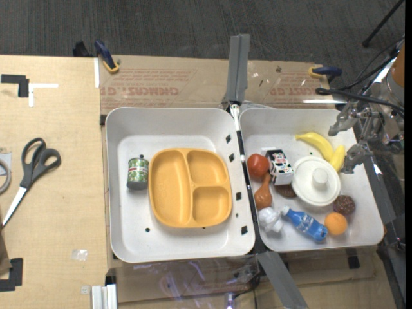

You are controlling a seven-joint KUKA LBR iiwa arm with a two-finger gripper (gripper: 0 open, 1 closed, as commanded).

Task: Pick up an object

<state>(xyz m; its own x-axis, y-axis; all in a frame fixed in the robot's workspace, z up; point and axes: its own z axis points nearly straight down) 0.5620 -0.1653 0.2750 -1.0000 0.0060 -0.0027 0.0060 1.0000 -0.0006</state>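
Note:
The right bin [370, 237] holds a yellow banana [318, 145], a white round lidded bowl [315, 181], a red tomato [257, 165], a small black-and-white box [279, 163], a brown drumstick [262, 192], a blue bottle [304, 224], an orange [335, 223], a dark brown ball [344, 205] and a white crumpled item [269, 219]. My gripper [346, 141] hangs over the bin's right edge, just right of the banana. Its two fingers stand apart with nothing between them.
The left bin [122, 237] carries a yellow divided plate [190, 187] and a green can [137, 172] beside it. Scissors [32, 166] lie on the bench at far left. A grey divider [237, 69] runs between the bins at the back.

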